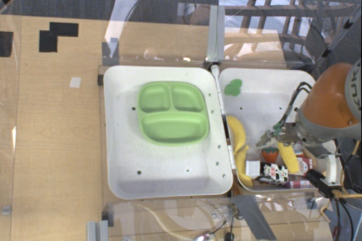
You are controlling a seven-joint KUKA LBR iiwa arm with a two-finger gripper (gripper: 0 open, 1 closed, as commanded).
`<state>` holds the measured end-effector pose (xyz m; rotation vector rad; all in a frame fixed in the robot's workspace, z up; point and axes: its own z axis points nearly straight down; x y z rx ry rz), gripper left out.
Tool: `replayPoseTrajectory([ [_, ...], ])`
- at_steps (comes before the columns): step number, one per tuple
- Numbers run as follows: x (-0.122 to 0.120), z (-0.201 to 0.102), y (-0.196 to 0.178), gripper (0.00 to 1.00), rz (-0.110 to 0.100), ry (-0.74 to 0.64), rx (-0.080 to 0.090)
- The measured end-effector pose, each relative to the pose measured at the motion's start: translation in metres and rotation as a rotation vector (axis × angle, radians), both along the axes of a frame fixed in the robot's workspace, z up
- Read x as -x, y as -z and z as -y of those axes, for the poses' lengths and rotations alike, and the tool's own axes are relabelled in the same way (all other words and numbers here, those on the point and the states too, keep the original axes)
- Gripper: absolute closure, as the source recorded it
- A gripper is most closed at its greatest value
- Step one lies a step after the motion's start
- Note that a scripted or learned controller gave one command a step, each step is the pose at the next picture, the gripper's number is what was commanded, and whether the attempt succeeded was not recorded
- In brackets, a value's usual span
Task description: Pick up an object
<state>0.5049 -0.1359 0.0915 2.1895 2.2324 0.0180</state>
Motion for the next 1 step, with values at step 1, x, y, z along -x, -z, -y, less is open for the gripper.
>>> replayPoseTrajectory([
  [1, -0.0033, -0.0033, -0.0116, 1.00, 0.006, -0.003, -0.003],
])
